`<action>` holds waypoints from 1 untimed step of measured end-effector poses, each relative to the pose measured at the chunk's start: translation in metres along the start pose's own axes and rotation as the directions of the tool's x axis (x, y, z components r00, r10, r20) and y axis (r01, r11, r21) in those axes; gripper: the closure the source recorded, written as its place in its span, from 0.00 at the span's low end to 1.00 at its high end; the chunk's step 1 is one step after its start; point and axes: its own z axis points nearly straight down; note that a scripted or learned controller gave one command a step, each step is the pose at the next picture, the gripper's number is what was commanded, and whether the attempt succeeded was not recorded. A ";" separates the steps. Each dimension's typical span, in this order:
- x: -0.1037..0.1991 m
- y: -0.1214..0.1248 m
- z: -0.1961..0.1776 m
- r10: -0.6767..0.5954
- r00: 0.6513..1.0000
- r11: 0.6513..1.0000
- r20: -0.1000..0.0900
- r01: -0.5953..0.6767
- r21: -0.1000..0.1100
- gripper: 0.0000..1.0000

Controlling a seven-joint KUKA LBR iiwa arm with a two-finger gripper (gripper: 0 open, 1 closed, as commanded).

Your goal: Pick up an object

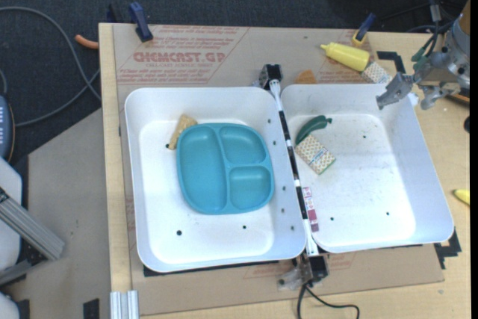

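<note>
Approaching right bin, nothing grasped yet

Step in hand: approach. Gripper [407,92] sits at the upper right corner of the right bin [418,160], above its far rim, at the end of the arm entering from the right. Whether its jaws are apart or together cannot be told at this angle and size. Nothing is seen between them, so no object is held.

Candidate objects in the right bin: a patterned packet [315,154] and a green item [312,126], both near the bin's left wall, the green item just above the packet and apparently touching or overlapping its upper end; the contact cannot be resolved. Both lie well apart from the gripper, across the bin.

Left bin [142,160] holds a teal divided tray [225,166], roughly centred, with a tan piece [181,129] at its upper left corner, partly tucked against the tray edge.

On the tabletop [194,56] beyond the bins: a yellow bottle [346,54], lying on its side near the gripper but outside the bin.

Judgement on next move: the nearest workable targets are the packet and green item. The gripper would need to travel left and down across the right bin, line up over one of them, and descend with jaws spread. The packet lies flat, so a low pinch at its edges is called for. The nearby bin wall limits clearance on the left side.
</note>
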 end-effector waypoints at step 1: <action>0.057 0.000 0.062 -0.001 1.000 1.000 -0.001 0.001 0.001 0.00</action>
